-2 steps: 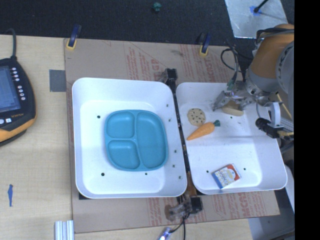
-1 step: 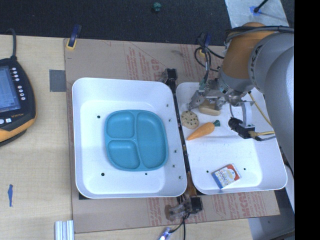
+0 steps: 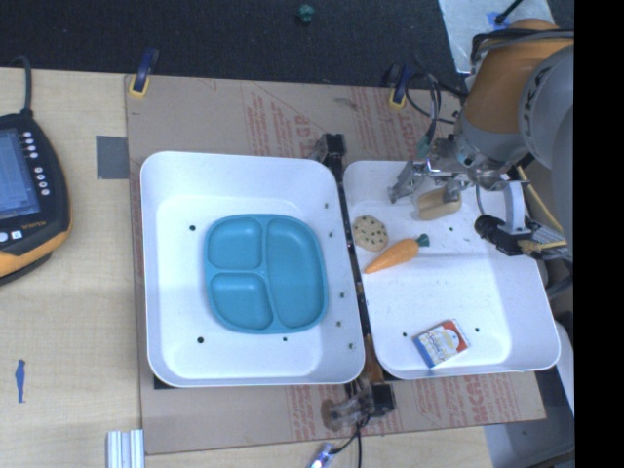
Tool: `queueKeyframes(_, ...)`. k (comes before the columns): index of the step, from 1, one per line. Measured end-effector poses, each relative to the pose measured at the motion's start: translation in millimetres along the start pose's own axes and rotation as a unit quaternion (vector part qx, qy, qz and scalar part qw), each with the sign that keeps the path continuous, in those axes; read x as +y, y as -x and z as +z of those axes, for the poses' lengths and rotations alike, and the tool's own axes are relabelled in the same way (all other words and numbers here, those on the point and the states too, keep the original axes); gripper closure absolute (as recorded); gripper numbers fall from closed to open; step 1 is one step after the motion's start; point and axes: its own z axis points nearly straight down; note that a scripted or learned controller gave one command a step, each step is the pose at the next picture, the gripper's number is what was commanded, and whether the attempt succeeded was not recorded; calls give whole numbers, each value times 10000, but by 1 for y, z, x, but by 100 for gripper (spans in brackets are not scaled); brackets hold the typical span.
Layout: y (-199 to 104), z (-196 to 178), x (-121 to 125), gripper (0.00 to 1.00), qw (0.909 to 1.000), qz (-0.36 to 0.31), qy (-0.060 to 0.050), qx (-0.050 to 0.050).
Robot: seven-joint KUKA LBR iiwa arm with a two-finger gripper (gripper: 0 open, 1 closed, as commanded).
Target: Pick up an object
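Two shallow white bins sit side by side on a sheet of brown cardboard laid over the wooden bench. The left white bin (image 3: 161, 261) holds a light blue plastic plate with three compartments (image 3: 265, 272), lying flat near the middle of the bin floor.

The right white bin (image 3: 507, 300) carries the smaller objects. A round tan cookie with dark specks (image 3: 370, 231) lies close to the bin's left wall. Just beside it, on its near right, rests an orange toy carrot with a small green top (image 3: 394, 253), lying at a slant with the green end pointing to the far right. A small flat packet in white, red and blue (image 3: 441, 343) lies well apart from these, toward the near edge of the bin. A tan, wedge-like piece (image 3: 438, 202) sits at the far end of the bin, right under the tool.

The grey arm with its orange band reaches in from the right, and its metal two-finger gripper (image 3: 425, 185) hangs low over the far part of the right bin. The fingers appear spread apart, with the tan piece lying just beside them on the near right; whether they touch it cannot be told.

A handheld control pendant with a dark screen and orange trim (image 3: 24, 193) lies on the bench at the far left.
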Motion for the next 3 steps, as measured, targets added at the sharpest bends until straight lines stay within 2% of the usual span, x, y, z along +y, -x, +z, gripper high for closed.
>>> queueKeyframes(1,-15,47,-32,0,10000,-4,10,-11)
queueKeyframes(2,2,47,1,0,10000,-12,5,1)
queueKeyframes(3,28,11,0,0,10000,-1,5,-2)
